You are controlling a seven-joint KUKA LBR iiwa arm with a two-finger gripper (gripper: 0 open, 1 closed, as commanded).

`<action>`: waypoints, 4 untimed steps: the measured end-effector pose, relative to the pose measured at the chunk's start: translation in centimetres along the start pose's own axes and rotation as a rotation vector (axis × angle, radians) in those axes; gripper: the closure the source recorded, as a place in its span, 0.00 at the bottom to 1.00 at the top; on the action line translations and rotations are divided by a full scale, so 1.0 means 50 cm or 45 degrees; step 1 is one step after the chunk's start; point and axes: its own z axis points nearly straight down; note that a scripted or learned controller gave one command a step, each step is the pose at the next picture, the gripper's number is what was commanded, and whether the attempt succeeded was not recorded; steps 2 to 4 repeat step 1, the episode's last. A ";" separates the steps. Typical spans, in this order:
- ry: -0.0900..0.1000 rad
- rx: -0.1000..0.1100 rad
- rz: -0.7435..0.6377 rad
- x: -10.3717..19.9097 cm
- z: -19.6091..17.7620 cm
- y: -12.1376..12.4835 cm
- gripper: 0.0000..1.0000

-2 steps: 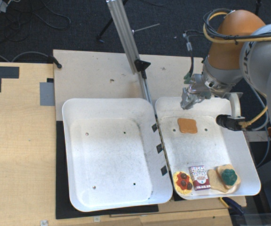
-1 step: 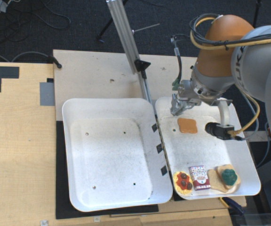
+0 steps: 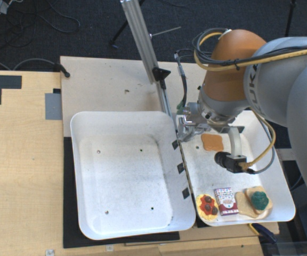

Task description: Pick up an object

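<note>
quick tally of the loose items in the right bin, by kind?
Orange flat piece: 1
Round yellow piece with red and dark toppings: 1
Small red and white box: 1
Tan piece with a green top: 1
Total: 4

The arm's wrist (image 3: 225, 89) hides the right bin's far end (image 3: 249, 122); the gripper beneath it is hidden too.

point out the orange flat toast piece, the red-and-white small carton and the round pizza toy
orange flat toast piece (image 3: 212, 142): camera view, centre of its top face
red-and-white small carton (image 3: 226, 201): camera view, middle of its printed face
round pizza toy (image 3: 207, 207): camera view, middle of its red topping
</note>
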 end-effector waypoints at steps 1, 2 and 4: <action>-0.001 0.000 0.001 0.091 0.014 -0.030 1.00; -0.001 0.000 0.001 0.091 0.014 -0.030 1.00; -0.001 0.000 0.001 0.091 0.014 -0.030 1.00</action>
